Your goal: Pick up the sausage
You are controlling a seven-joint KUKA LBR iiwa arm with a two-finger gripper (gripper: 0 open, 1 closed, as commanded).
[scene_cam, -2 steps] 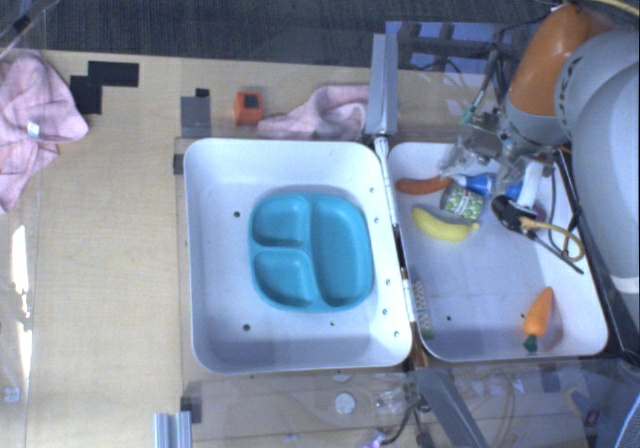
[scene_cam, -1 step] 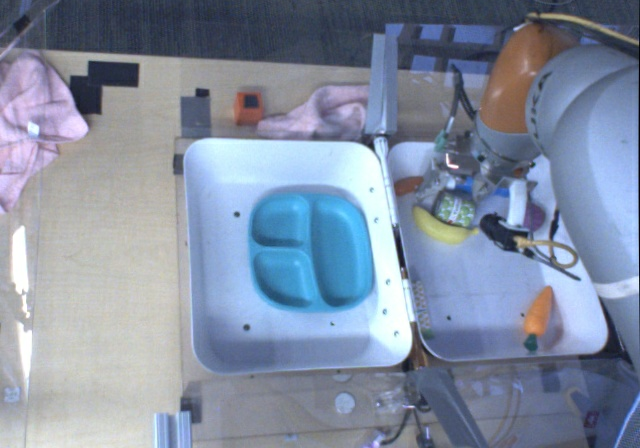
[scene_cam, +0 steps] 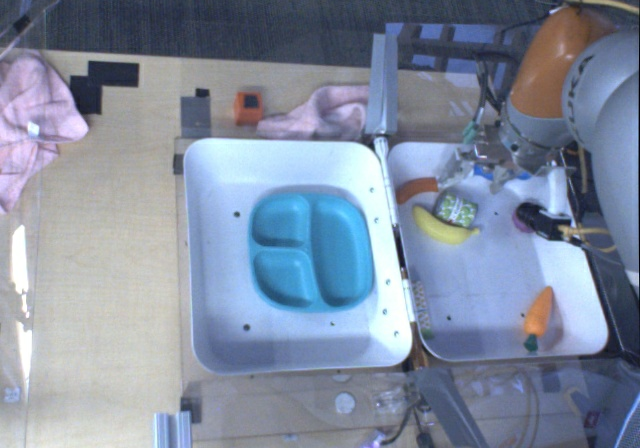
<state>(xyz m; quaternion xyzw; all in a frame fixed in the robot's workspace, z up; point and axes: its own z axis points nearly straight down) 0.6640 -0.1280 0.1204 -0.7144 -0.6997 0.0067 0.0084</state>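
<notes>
The sausage (scene_cam: 415, 189), a short brown-orange piece, lies in the right bin (scene_cam: 480, 286) near its far left corner, close to the wall between the bins. My gripper (scene_cam: 480, 162) hangs over the far part of the same bin, to the right of the sausage and a little behind it. Nothing shows between the gripper and the sausage, and they are apart.
A yellow banana (scene_cam: 445, 227) and a small green can (scene_cam: 457, 208) lie just right of the sausage. An orange carrot (scene_cam: 538, 314) rests near the front right corner. A small purple thing (scene_cam: 521, 218) sits at the right. The left bin (scene_cam: 220, 266) holds a blue divided plate (scene_cam: 310, 250).
</notes>
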